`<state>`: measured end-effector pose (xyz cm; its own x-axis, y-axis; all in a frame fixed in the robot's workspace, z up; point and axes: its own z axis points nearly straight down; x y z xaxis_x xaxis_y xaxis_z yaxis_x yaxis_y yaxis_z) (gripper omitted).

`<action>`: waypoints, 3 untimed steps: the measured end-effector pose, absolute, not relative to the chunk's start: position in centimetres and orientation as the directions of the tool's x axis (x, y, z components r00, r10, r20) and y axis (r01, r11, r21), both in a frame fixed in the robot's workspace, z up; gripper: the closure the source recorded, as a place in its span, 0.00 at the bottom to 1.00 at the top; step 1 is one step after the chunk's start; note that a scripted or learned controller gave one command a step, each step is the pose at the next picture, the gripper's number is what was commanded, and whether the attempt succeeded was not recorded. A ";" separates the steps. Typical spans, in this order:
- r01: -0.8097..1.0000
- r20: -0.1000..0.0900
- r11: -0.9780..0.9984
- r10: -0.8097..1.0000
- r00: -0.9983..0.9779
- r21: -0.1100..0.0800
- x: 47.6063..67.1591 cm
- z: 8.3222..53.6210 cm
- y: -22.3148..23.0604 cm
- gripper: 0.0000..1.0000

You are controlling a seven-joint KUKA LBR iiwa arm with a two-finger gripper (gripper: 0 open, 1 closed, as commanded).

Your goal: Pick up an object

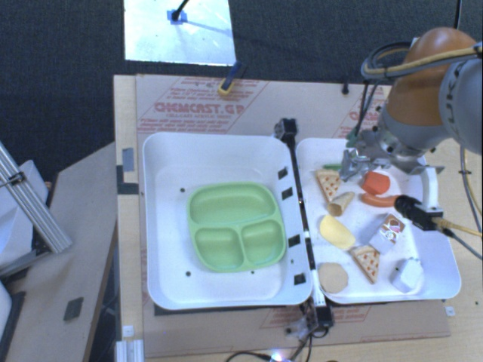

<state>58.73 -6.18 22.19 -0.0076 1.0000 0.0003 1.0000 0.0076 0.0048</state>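
your jaws (355,162) are hanging by the tomato (376,182); i cannot tell if open. go straight down, slowly.

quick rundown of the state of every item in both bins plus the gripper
gripper: low in the right bin, beside the upper pizza slice; fingers unclear
green divided tray: flat in the left bin
upper pizza slice: lying flat
ice cream cone: on its side
tomato: resting by the arm
sausage: lying flat
yellow piece: lying flat
lower pizza slice: lying flat
round cookie: lying flat
small carton: tipped over
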 end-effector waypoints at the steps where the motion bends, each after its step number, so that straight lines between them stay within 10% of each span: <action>1: 1.000 0.000 0.006 1.000 -0.006 0.002 58.6 21.5 -4.3 1.00; 3: 1.000 0.000 0.002 1.000 -0.002 0.002 59.5 21.6 -4.6 1.00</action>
